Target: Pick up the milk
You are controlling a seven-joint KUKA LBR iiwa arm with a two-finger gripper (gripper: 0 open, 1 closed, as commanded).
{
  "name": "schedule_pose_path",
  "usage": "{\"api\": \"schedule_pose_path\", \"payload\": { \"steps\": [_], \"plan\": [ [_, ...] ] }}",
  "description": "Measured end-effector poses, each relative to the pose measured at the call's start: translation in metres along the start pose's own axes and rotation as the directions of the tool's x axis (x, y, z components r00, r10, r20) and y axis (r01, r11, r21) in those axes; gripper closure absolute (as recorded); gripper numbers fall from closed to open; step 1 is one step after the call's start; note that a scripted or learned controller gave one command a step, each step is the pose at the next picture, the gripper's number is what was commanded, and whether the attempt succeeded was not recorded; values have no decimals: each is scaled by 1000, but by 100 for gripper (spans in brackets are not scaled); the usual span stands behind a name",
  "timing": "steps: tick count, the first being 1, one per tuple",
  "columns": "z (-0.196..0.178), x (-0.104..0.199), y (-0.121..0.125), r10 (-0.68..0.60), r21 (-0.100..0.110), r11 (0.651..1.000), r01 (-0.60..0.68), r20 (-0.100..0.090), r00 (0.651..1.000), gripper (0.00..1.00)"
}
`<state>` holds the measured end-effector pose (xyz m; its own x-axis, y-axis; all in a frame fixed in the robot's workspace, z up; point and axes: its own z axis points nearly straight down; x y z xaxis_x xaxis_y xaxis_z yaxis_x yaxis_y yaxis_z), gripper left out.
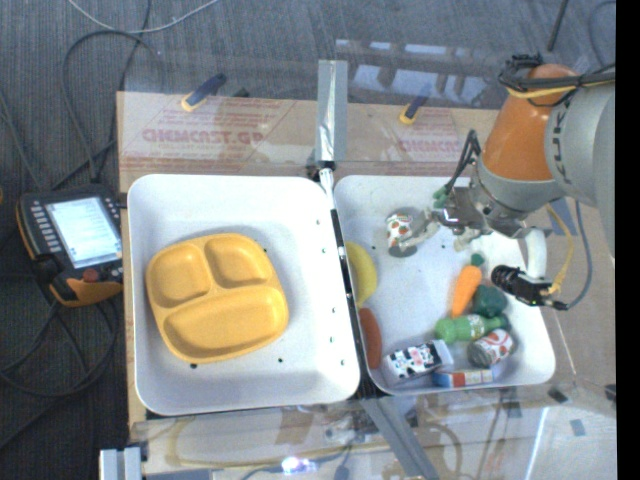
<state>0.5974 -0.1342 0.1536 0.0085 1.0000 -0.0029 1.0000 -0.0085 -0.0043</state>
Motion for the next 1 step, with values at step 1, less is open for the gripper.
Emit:
{"api": "schedule_pose_path", "payload": {
  "steps": [1],
  "plan": [
    [64, 26, -67, -100, -15, 995, 100, 1, 995, 0]
  ]
}}
